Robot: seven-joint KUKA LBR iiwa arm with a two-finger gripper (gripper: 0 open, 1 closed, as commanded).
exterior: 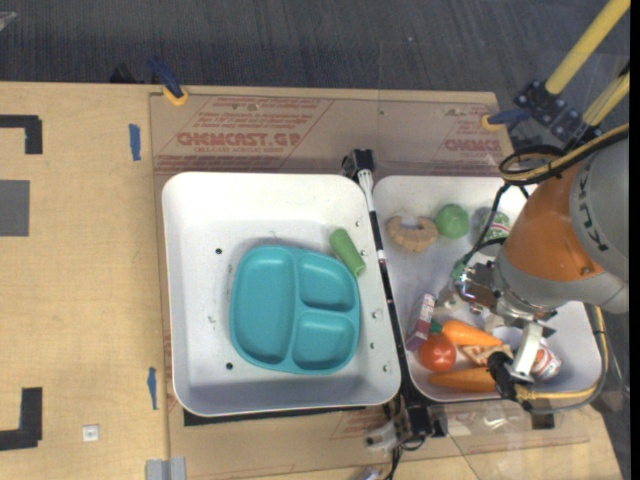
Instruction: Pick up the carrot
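The carrot (472,335) is an orange tapered piece lying in the front part of the right bin (590,363), beside a red tomato (437,354). A second orange piece (462,380) lies just in front of it, near the bin's front wall. My gripper (489,304) hangs low over the middle of the right bin, directly behind and above the carrot, with the orange wrist band (548,240) above it. The gripper's body hides the carrot's far end.
The right bin also holds a beige bagel (412,232), a green ball (452,220), a small pink-and-white tube (427,315) and a white can with red print (537,359). In the left bin (200,218) sit a teal divided plate (296,308) and a green pickle (347,251).
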